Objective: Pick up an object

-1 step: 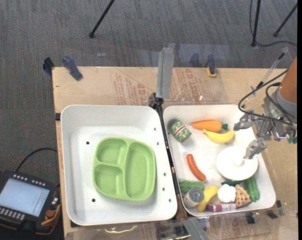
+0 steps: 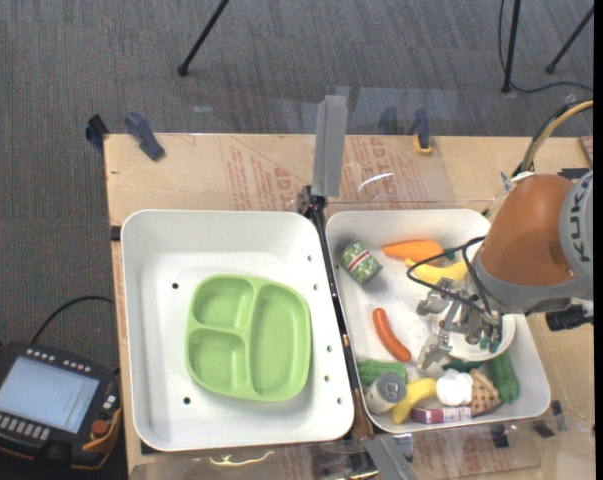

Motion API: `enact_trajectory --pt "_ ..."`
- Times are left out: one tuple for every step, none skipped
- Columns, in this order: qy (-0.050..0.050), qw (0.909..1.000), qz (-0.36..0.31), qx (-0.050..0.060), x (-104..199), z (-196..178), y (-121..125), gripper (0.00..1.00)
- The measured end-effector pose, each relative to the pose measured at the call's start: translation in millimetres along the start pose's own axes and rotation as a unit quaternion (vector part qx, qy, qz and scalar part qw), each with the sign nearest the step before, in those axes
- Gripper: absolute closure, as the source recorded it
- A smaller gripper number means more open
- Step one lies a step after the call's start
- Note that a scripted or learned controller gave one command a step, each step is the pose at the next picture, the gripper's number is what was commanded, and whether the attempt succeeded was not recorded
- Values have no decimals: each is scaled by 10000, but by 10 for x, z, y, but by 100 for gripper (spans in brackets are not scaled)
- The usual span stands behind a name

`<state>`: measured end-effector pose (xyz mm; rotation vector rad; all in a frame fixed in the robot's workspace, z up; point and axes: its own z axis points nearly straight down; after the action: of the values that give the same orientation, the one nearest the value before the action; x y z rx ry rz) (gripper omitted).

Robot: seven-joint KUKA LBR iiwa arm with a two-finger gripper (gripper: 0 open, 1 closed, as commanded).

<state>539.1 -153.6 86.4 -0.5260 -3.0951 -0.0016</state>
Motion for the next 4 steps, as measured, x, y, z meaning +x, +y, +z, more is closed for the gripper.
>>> enact_trajectory --pt "-74 9998 -184 -3 520 -39 355 0" --pt "-136 9997 -171 72 574 -73 426 0" --pt "-79 9991 415 71 490 -50 378 0" --pt "-32 9906 1369 21 611 -20 441 0"
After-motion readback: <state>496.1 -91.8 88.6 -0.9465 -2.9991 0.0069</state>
